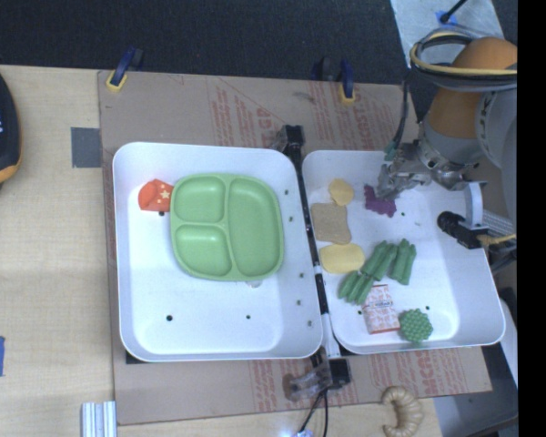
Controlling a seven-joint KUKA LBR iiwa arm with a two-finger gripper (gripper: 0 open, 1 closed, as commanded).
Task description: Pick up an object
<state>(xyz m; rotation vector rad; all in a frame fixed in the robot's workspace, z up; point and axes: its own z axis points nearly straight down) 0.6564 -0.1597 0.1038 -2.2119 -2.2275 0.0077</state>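
Hand (393,178) at right bin's (464,321) 12 o'clock, just over purple piece (379,201); grip state unreadable.

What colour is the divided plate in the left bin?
The divided plate is light green all over, with no pattern; the camera view shows it clearly from above.

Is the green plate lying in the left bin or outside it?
Inside: the green plate lies flat on the left bin's floor, within its rim.
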